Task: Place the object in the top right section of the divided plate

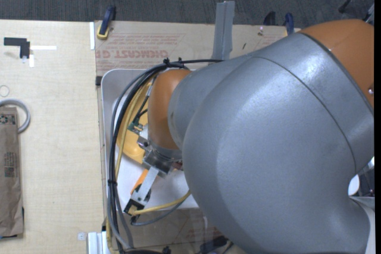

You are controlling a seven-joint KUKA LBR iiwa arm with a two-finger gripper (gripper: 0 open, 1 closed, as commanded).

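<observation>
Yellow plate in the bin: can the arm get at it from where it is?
Probably yes: the arm is over the bin, its wrist just above the yellow plate, nothing visible between. The arm hides most of the plate, though.

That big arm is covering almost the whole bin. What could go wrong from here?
The arm hides most of the yellow plate from the camera, so a drop into the wrong section might go unnoticed. The black cables loop close by the white bin's left wall and could perhaps snag there.
</observation>
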